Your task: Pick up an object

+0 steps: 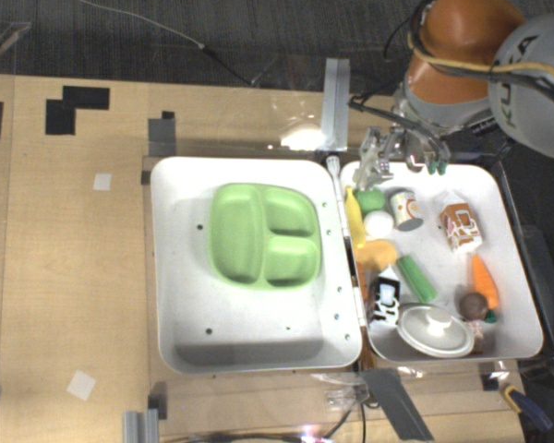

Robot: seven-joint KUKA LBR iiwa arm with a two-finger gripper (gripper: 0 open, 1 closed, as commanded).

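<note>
My gripper (379,161) hangs over the far left corner of the right bin (511,247), with its fingers apart and nothing between them. Just below it lie a green round piece (369,199), a white ball (377,221) and a yellow banana-like piece (354,215) along the bin's left wall. A small can (405,209) lies to the right of these. Farther right sits a brown and white packet (459,226).
The right bin also holds a green cucumber (415,278), an orange carrot (484,281), a dark ball (472,304), a white bowl (434,330), a black and white item (384,301) and a yellow lump (379,252). A green divided plate (263,233) lies in the left bin (180,275).
</note>
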